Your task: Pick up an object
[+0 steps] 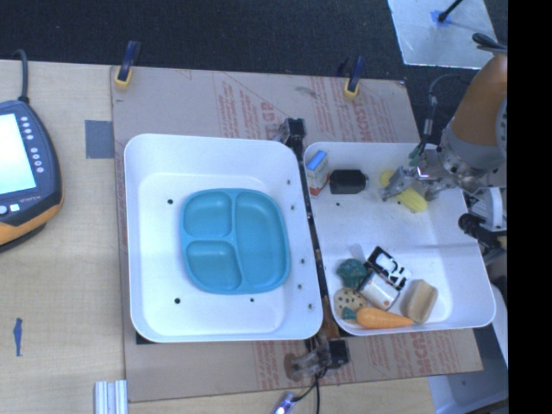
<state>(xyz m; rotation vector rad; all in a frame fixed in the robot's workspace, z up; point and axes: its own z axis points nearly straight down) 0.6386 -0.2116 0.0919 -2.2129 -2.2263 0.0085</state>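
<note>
The arm [479, 110] is reaching in from the right side of the bench, its grey body and orange band hanging over the far right corner of the right bin [448, 240]. The gripper [412, 184] is sitting low over the far part of that bin, near its far edge and toward its right wall. A yellow object [414, 200] is lying directly under and just in front of the gripper, touching or nearly touching the metal there; whether it is actually pinched is not something the view is showing, and I cannot tell how wide the gripper is set.

Other things are resting in the same bin. A black block [348, 180] is lying near the far edge, left of the gripper and apart from it, and a small blue and white item [316, 161] is sitting just beside the bin's left wall at the far left corner. Along the near edge a cluster is gathering: a dark green lump [351, 272], a black and white piece [387, 266], a white cylinder [377, 291], a tan block [419, 301], a speckled round cookie [348, 301] and an orange carrot [385, 319], the carrot lying closest to the near rim.

The left bin [147, 231] is carrying a blue divided plate [235, 240] at about its middle.
</note>
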